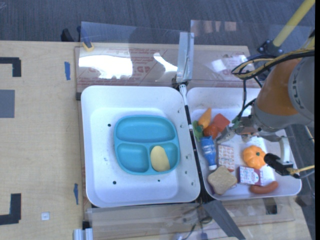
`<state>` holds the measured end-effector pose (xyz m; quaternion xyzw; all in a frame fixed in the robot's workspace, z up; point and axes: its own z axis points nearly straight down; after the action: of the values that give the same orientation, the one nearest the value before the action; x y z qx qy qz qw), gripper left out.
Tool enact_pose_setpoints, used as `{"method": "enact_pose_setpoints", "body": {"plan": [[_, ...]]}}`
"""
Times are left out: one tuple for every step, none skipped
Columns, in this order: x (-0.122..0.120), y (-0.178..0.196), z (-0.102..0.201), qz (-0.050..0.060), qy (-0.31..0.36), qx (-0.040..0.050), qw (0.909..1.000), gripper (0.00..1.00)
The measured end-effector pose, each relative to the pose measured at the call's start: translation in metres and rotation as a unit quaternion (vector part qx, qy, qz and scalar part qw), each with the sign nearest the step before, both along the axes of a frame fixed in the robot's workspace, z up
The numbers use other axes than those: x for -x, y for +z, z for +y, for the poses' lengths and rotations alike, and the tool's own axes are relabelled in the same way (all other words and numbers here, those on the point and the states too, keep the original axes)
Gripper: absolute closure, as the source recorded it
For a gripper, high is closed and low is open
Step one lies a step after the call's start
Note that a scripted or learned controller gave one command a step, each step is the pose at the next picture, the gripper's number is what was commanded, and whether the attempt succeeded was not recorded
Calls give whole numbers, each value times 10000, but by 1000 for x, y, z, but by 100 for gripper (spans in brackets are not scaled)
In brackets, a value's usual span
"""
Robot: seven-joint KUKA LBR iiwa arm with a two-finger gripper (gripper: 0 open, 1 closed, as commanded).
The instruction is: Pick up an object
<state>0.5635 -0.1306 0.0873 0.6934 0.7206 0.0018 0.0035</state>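
Here we see the gripper (235,130) low in the right bin (295,186), beside the red block (216,125); its grip we cannot tell. Nothing appears lifted; picking remains.

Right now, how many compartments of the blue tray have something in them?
1. The blue tray in the left bin has three compartments; a yellow potato-like piece lies in the lower right one.

Bright, even overhead light falling across bench. Strong white glare bouncing off clear panel (131,64) behind left bin (95,134). Shadows staying soft and faint. Image looking slightly soft overall; small items in right bin (292,186) blurring.
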Motion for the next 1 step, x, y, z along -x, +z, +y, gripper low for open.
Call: {"method": "enact_pose_setpoints", "body": {"plan": [[-97, -1, 14, 21, 401, -9, 9992, 0]]}}
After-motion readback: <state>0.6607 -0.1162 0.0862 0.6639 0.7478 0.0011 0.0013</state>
